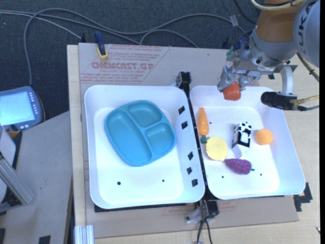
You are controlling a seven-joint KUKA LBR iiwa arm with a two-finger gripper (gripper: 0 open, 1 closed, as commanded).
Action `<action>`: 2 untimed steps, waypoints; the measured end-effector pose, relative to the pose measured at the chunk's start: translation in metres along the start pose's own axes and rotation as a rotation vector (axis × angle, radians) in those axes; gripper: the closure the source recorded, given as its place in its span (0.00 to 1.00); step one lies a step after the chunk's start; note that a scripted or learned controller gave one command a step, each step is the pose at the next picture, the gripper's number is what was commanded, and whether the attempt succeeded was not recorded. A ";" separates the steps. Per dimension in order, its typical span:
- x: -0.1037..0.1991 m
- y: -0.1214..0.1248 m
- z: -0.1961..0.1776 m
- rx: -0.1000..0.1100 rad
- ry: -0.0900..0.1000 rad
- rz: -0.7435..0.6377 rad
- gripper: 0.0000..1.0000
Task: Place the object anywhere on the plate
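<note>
Red toy tomato (232, 92) sits clamped in the tool (232, 87), lifted right of the blue plate (140, 132), ready for carrying across.

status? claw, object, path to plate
Claw shut on red-orange object, raised over right bin's far edge. Blue plate in left bin, bare. Black divider lies between bins.

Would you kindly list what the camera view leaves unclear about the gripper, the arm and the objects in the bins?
- Grey two-finger gripper: a small red-orange object sits at its tips; the grip contact is too small to confirm.
- Grey arm with orange band: cut off by the top and right edges.
- Black-and-white toy: too small to identify.
- Blue three-compartment plate: fully visible, nothing on it.
</note>
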State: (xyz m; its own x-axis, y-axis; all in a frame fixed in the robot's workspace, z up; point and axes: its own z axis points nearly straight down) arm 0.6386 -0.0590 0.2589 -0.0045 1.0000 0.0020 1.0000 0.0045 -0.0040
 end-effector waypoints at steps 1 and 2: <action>0.060 -0.018 0.012 0.001 0.001 -0.001 1.00; 0.117 -0.041 0.025 0.001 0.000 -0.001 1.00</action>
State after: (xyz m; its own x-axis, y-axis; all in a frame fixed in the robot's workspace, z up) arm 0.5972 0.0580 0.2341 -0.0056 1.0000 0.0024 1.0000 0.0056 -0.0053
